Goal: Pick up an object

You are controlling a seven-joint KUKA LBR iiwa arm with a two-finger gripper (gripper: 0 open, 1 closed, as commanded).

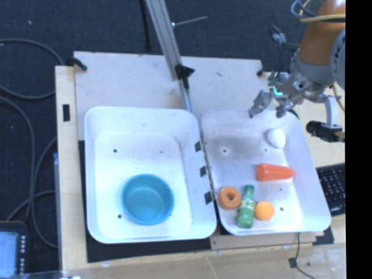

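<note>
From the overhead camera I see my gripper (269,107) hanging above the far rim of the right bin (232,129), its two fingers spread apart with nothing between them. My orange-banded wrist sits up in the top right corner, partly cut off by the edge of the frame.

Nothing of the task is done yet, as I judge it: every object lies on a bin floor and I have hold of none. In the right bin, the white egg (275,137) lies nearest to me, just below and slightly to the right of my fingers. Further toward the near side lies the orange carrot (274,172). Along the near edge sit the brown donut (229,197), the green bottle (246,207) and the small orange ball (264,210), the bottle touching or nearly touching its neighbours. In the left bin (102,121) the blue bowl (147,199) rests alone. What is left is the whole pick: choose, descend, close, lift.

I cannot judge my height above the bin from this slanted look, and my fingertips are small and dark, so their exact spread is hard to read. A slanted metal pole crosses the far side of the bench, hiding a strip of it.
</note>
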